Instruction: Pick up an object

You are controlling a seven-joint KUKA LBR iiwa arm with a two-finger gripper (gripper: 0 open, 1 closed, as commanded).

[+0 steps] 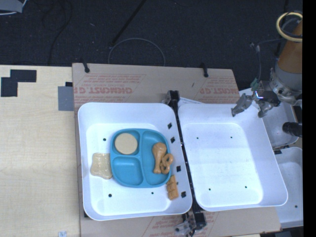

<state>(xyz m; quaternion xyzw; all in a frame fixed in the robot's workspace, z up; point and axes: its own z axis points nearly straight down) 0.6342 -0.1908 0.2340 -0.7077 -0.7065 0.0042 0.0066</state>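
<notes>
The gripper point(253, 107) hangs over the far right corner of the right bin point(232, 196), its fingers spread wide with nothing between them; the things to pick lie well apart from it in the left bin point(94, 201). There a blue tray point(131, 174) holds a round cracker point(125, 143) in one compartment and a pretzel-like piece point(162, 158) in another; a pale biscuit point(101, 165) touches the tray's left edge; a small brown piece point(172, 187) lies just beside its right corner. By my judgement nothing is picked yet; the reach across, the descent and the grasp all remain.
</notes>
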